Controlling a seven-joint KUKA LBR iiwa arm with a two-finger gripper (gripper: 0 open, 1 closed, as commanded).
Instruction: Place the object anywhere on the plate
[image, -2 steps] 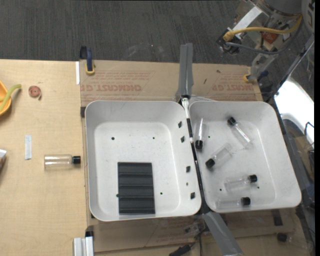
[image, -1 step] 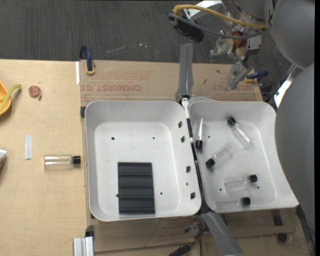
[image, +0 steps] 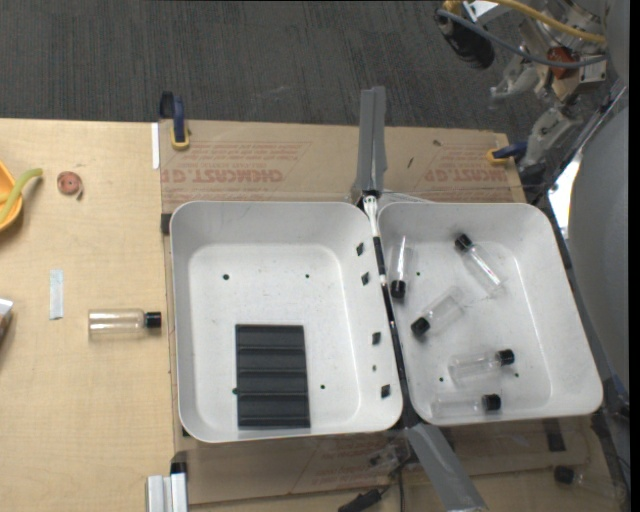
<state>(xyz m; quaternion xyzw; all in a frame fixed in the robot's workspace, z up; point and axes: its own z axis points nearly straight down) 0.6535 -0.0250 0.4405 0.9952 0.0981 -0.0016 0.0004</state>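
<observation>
A black ribbed plate (image: 270, 377) lies flat in the left bin (image: 200, 250), near its front wall. Several clear vials with black caps are scattered in the right bin (image: 560, 290): one (image: 398, 262) along the left wall, one (image: 479, 263) near the back, one (image: 440, 311) in the middle, and two (image: 478, 367) (image: 462, 406) near the front. My gripper (image: 535, 75) hangs high at the top right, beyond the right bin's far corner, amid cables and well away from the vials and the plate. Nothing is visibly held in it.
Another clear vial (image: 122, 320) lies on the wooden bench left of the bins. Further left are a yellow object (image: 10, 195), a small red disc (image: 68, 182) and a white strip (image: 56, 295). Blue clamps (image: 172, 115) (image: 505, 153) hold the cardboard. The grey arm (image: 610, 200) rises along the right edge.
</observation>
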